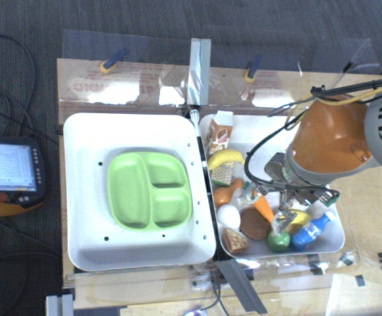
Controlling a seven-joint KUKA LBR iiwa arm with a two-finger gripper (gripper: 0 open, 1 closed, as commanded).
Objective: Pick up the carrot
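Note:
The carrot (264, 208) is a small orange wedge lying in the right bin (332, 242), between a brown round item (254, 224) and a yellow piece (299, 219). My gripper (284, 217) hangs below the orange wrist band, low in the bin and just right of the carrot, over the yellow piece. From here I cannot make out whether it touches the carrot. The arm's body covers the bin's right rear part.
The right bin is crowded: a carton (219, 134), banana (225, 158), white egg (228, 216), bread piece (236, 241), green ball (278, 241) and blue bottle (310, 232). The left bin (79, 176) holds a green divided plate (150, 189).

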